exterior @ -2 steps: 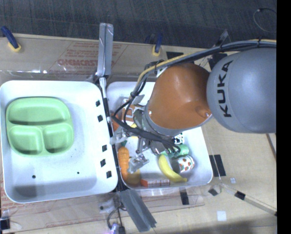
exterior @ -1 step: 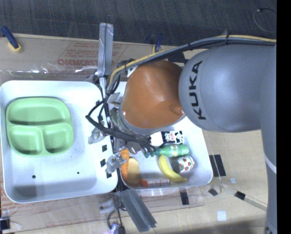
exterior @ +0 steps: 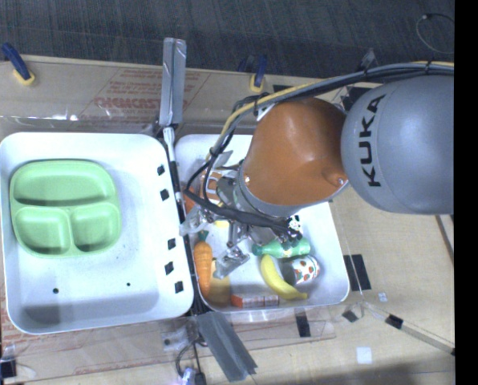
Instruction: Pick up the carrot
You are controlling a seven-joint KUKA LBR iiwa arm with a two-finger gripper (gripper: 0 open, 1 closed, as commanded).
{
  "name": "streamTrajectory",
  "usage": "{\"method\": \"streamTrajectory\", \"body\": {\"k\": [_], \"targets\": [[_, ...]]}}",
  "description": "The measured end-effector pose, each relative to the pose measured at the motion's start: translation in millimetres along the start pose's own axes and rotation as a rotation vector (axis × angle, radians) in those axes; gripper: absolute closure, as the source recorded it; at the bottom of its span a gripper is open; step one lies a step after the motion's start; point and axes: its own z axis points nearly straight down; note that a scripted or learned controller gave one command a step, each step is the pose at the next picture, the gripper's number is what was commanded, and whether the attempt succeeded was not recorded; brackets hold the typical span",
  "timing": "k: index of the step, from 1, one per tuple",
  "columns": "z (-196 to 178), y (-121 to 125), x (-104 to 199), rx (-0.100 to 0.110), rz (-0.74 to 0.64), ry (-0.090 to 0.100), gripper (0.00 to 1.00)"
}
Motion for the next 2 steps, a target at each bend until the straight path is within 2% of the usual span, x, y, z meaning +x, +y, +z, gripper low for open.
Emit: {"method": "streamTrajectory", "body": {"k": [1,2], "targets": [[0,63,-42,-0.001,0.046,0.001,0.0],[-14,-3,-7,-0.001,-0.096,0.001,0.0]]}}
